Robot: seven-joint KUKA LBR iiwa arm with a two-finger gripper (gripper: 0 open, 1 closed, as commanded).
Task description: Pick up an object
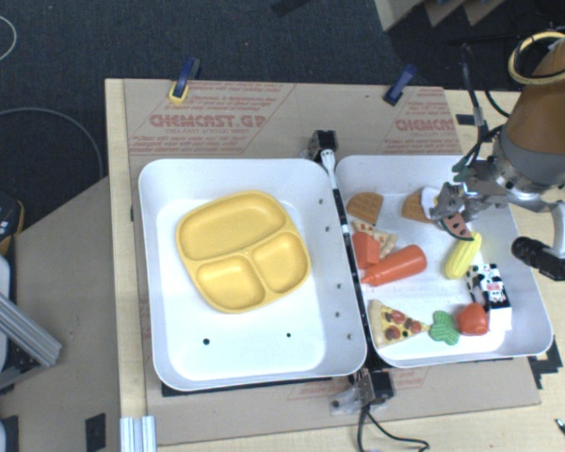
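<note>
**Lining up a pick in the right bin**

The right bin [537, 332] held toy food. The gripper [452, 210] hovered at its twelve o'clock, finger state impossible to tell. The corn [462, 254], at the gripper's six, needed a centred, vertical descent.

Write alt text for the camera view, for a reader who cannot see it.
A grey robot arm's tool hovers low over the right white bin of toy food: an orange carrot, a yellow corn cob and a pizza slice. The left white bin holds a yellow three-compartment plastic tray.
</note>
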